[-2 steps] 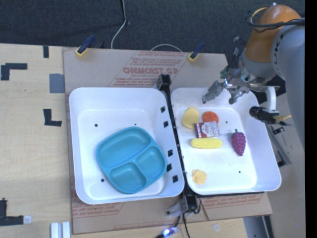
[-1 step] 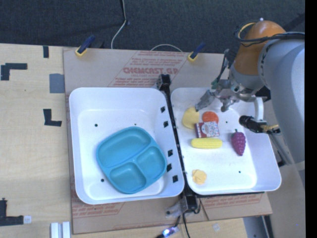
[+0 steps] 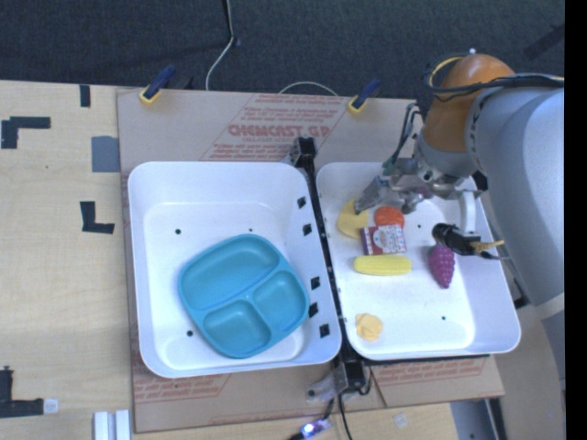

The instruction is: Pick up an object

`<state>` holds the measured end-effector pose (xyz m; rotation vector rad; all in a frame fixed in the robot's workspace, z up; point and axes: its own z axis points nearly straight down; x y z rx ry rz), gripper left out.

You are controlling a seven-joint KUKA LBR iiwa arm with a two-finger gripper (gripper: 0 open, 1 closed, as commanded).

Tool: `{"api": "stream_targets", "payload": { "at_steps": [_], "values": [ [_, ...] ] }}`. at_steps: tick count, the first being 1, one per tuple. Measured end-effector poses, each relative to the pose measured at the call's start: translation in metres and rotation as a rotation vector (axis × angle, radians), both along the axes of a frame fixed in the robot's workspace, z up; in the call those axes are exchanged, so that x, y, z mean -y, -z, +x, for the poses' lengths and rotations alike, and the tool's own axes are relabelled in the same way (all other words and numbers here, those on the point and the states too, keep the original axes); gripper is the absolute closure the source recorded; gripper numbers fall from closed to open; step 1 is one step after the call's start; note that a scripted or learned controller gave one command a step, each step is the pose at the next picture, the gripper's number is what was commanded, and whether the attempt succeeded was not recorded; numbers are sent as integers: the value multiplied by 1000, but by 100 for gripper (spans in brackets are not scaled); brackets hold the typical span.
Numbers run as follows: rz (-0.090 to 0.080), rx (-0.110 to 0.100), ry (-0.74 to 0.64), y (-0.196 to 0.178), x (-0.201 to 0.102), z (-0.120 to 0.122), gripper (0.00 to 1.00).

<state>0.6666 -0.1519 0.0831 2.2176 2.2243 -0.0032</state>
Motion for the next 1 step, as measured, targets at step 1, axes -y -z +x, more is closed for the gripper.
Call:
{"api": "stream_targets", "payload": {
  "at_steps": [1],
  "values": [
    [-1,3,-1,-13,0,1,100]
  ]
}}
